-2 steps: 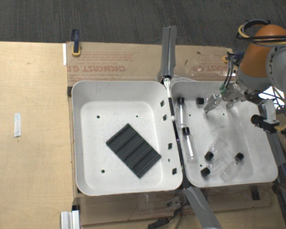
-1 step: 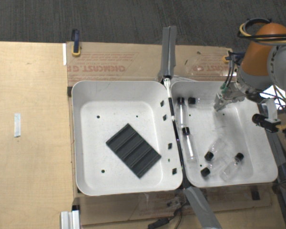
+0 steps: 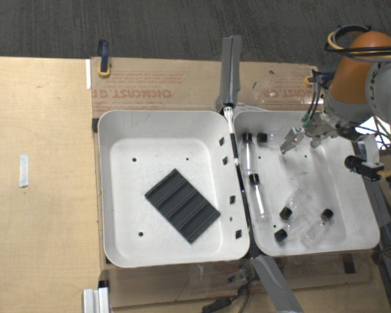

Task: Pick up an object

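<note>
Dark grey carpet [image 3: 150, 15] runs across the twelve o'clock side of the room, ribbed and evenly lit. Toward nine o'clock lies a pale wooden worktop [image 3: 39, 175], bare but for a small white strip [image 3: 23, 171]. A flattened cardboard sheet [image 3: 163, 87] with reversed red lettering sits past it, held at its eleven o'clock corner by a blue and yellow clamp [image 3: 103, 57].

Ribbed tray [image 3: 182, 205] in left bin [image 3: 111, 194], tubes [image 3: 254, 188] in right bin [image 3: 362, 230], arm [image 3: 358, 77] far right.
</note>
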`<act>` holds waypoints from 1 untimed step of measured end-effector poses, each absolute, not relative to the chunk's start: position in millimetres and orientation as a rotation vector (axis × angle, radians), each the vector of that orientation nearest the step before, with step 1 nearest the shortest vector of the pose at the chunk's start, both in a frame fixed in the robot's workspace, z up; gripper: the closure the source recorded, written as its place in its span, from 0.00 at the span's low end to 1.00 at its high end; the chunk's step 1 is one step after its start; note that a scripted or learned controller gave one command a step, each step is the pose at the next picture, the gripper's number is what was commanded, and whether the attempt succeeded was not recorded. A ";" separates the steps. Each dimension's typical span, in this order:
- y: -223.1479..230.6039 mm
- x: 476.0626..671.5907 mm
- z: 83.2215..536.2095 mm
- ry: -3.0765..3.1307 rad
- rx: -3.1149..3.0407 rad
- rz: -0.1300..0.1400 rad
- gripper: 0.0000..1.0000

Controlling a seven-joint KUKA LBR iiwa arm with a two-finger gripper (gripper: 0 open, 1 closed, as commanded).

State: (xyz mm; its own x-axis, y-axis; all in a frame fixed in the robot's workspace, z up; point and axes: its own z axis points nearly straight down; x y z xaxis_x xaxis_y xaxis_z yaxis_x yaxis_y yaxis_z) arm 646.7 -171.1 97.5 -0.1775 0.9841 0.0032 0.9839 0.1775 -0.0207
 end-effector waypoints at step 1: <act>-117.5 658.4 88.9 -2.447 -1.966 0.004 0.00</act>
State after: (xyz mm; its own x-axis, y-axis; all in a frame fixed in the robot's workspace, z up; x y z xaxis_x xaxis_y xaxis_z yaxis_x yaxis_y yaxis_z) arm 658.4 -117.5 88.9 -0.2151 0.9766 0.0008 0.9766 0.2151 -0.0036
